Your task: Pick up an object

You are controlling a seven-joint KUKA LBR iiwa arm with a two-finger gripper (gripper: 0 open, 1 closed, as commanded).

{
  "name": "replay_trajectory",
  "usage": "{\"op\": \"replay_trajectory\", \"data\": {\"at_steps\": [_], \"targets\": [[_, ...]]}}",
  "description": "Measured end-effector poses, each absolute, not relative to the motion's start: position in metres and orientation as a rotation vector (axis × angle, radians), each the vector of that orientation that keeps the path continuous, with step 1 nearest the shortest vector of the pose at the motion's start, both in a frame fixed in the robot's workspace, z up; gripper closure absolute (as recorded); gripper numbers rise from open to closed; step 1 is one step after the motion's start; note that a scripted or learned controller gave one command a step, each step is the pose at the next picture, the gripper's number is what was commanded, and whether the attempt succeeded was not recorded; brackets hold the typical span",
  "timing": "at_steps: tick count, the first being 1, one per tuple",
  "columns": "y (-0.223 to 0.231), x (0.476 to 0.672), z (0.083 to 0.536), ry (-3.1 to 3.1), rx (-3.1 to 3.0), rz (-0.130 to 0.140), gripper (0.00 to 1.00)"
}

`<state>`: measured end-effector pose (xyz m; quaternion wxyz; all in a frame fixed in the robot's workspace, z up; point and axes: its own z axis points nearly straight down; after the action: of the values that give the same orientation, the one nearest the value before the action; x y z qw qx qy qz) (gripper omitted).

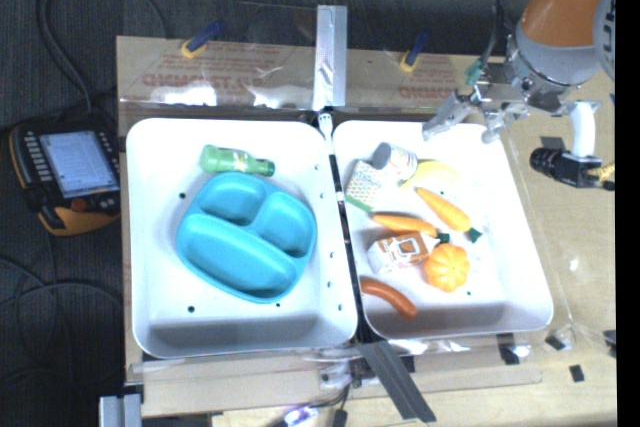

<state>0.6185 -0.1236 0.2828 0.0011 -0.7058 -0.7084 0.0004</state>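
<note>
Two shallow white bins are seen side by side on the bench, and the right bin [520, 245] is taken here as the landmark. The gripper [466, 116] is seen above the far rim of that bin, carried by the grey arm [565, 0] reaching in from the right; its two fingers are spread apart, and nothing is held between them. Inside the right bin, several objects are clustered toward its left and middle: a carrot [443, 208] near the centre, a small orange pumpkin [447, 266] just in front of it, a sausage [388, 296] near the front left, a small carton [397, 252] touching the pumpkin's left side, a second orange stick [403, 224] behind the carton, and a pale banana [430, 174] toward the far side, just below the gripper. To the left of the right bin, the left bin [150, 245] is seen with a blue divided tray [247, 234] and a green bottle [235, 161] lying behind the tray.
</note>
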Motion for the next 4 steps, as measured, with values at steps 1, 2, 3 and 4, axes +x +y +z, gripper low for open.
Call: {"op": "replay_trajectory", "data": {"at_steps": [1, 2, 3, 4], "targets": [[-0.139, 0.583, 0.146, -2.31, -2.125, 0.001, 0.0], [-0.18, 0.575, 0.09, -2.296, -2.159, -0.008, 0.0], [-0.213, 0.583, 0.091, -2.481, -1.924, -0.022, 0.0], [-0.154, 0.556, 0.091, -2.587, -1.804, -0.006, 0.0]]}}
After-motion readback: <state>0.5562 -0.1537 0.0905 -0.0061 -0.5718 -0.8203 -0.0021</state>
